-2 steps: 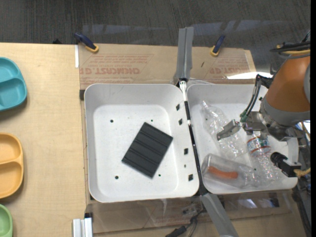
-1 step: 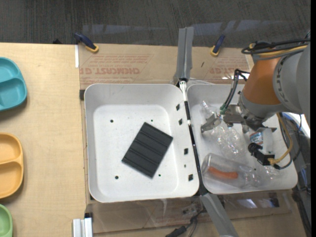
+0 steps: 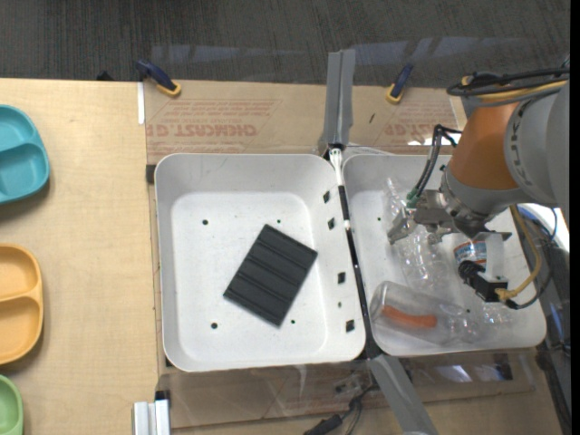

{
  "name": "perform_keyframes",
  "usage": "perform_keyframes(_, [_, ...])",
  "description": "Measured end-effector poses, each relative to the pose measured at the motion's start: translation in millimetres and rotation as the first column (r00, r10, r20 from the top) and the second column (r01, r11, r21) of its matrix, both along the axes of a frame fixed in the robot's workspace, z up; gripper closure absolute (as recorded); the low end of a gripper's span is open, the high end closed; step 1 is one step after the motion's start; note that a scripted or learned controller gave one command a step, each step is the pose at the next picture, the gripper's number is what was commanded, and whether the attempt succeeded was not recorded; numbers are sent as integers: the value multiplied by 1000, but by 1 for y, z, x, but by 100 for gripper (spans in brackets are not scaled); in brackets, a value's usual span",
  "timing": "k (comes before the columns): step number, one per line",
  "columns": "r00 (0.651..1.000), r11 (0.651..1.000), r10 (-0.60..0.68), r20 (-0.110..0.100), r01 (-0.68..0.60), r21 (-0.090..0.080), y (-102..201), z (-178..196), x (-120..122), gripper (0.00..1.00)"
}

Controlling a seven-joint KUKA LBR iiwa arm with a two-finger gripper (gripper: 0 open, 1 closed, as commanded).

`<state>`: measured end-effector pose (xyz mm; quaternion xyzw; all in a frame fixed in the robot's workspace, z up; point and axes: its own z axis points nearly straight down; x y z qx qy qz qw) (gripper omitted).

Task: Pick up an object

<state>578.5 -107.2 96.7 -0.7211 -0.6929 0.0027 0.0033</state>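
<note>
One cardboard sheet [image 3: 217, 120] behind the bins, mirrored "CHEMCRZT" lettering.

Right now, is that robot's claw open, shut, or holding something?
Gripper: cannot be told; it sits low in the right bin among clear plastic items.

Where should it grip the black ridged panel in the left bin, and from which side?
Take the black ridged panel across its narrower width, coming straight down from above. It lies flat and skewed on the left bin's floor, away from the walls, so the fingers would probably need turning to match its long edges.
</note>
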Motion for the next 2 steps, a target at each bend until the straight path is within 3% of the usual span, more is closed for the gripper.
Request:
perform_keyframes(1, [960, 960, 279, 6, -279, -2, 43, 94, 80, 100])
perform_keyframes(2, [937, 937, 348, 5, -348, -1, 62, 124, 65, 100])
